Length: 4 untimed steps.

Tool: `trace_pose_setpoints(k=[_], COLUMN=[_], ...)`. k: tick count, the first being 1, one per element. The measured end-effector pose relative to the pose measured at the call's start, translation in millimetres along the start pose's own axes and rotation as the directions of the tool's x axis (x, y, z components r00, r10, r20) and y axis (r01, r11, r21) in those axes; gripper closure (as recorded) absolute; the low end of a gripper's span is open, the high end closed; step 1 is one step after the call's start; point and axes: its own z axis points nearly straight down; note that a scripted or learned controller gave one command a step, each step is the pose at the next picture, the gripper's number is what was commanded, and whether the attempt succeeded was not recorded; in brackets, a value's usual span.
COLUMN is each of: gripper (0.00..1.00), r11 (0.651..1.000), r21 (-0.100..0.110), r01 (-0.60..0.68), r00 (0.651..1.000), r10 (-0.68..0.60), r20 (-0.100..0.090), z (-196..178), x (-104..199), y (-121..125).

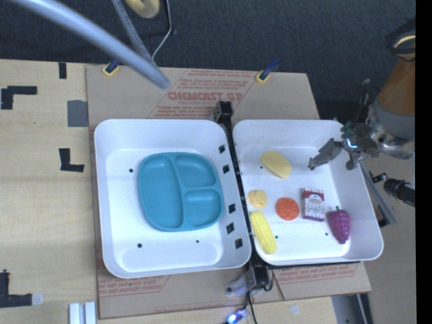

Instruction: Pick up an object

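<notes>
Two shallow white bins sit side by side on a sheet of brown cardboard (202,93) laid over the wooden tabletop (40,181). The left bin (111,140) carries a blue divided plate (180,191), lying flat near its middle. The right bin (368,245) carries the small toy foods: a pale yellow lemon-shaped piece (276,164) toward the far side, a small yellow-orange piece (257,198) below it, a corn cob (262,231) lying lengthwise near the bin's left wall, an orange-red tomato (287,209) about the middle, a small red and white box (313,204) just beside the tomato on its right, and a purple bunch of grapes (339,224) near the right wall, just beside the box. The arm (398,106) reaches in from the right, its orange band showing above the grey wrist. The gripper (335,152) hangs over the far right part of the right bin, its two fingers spread apart with nothing between them; one finger (322,155) points left toward the lemon-shaped piece, well short of it. The gripper is above and apart from the box and the grapes, touching none of the toys.
</notes>
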Motion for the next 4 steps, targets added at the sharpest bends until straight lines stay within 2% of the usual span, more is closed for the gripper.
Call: trace_pose_setpoints(k=[1,2,3,4], gripper=[0.0,0.0,1.0,1.0], r11=[1.0,1.0,1.0,1.0], r21=[0.001,0.0,-0.001,-0.008], r01=[-0.002,0.0,0.001,0.001], r00=[1.0,1.0,1.0,1.0], r10=[0.002,0.0,-0.001,-0.001], r20=[0.0,0.0,0.0,0.001], z=[47,95,83,36], x=[-5,2,3,13], y=[-2,-3,-2,3])
